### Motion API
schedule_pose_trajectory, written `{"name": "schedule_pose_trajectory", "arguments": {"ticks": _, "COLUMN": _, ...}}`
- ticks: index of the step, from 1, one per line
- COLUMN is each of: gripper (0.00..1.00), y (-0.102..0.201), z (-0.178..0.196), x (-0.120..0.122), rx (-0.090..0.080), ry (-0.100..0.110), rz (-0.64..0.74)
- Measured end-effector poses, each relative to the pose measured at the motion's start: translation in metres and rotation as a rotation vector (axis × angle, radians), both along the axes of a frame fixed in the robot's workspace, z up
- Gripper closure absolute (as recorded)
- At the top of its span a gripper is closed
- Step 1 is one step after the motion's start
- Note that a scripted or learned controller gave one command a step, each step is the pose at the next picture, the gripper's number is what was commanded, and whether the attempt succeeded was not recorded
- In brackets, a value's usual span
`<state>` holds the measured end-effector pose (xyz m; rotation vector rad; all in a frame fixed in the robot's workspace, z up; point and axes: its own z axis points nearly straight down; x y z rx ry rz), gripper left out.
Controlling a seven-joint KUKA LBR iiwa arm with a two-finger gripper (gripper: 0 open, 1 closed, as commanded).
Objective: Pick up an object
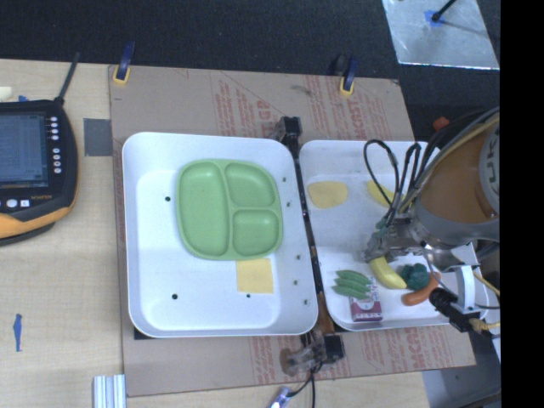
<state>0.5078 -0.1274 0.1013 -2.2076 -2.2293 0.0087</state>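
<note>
1. Camera view from above, at a slant: two white bins side by side on a cardboard sheet, left bin (144,228) and right bin (340,228), rims nearly touching down the middle.
2. Left bin: green divided plate (228,208) lying flat near the centre, yellow square (255,274) just below it, touching or nearly so. Both well apart from the arm, so probably not the targets of this try.
3. Right bin: small toy food crowded into the near right corner, likely because the arm works from that side. Green pea pods (353,282), a small dark box (367,311) just below them, a yellow banana (387,273), a teal piece (416,275), an orange-red sausage (418,296). Two pale yellow pieces further up, one a flat oval (327,194).
4. Gripper (389,246) low over that cluster, right above the banana's upper end, black cables looping overhead.
5. Jaws: cannot tell whether spread or closed, hidden under the wrist body and blurred at this angle.
6. Nothing visibly between the fingers, so no hold to claim. Banana perhaps the aim, being the closest thing; still resting on the bin floor beside the teal piece.
7. Risk: tight packing, neighbours likely to be nudged.
</note>
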Motion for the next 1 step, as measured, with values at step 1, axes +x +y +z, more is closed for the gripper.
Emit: {"name": "schedule_pose_trajectory", "arguments": {"ticks": 1, "gripper": 1.00, "y": 0.0646, "z": 0.0907, "x": 0.0301, "rx": 0.002, "ry": -0.005, "rz": -0.006}}
